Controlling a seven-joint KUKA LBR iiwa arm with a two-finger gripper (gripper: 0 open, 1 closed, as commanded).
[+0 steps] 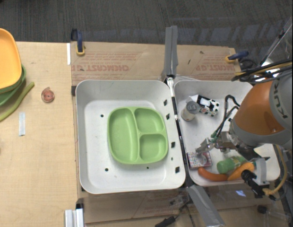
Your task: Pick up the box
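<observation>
End effector [206, 148] hovers just above the box [198, 161], near bin's front.

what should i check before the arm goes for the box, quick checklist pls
1. Box located: ok, the small box lies flat in the right bin, near its front left corner.
2. Gripper over the box: ok, the gripper is just above and right of it.
3. Box between the fingers: not ok, it lies on the bin floor.
4. Finger opening: cannot tell.
5. Space around the box: not ok, an orange carrot-like toy lies right against it, with a green toy close by.
6. Green divided plate: ok, it sits apart in the left bin.
</observation>
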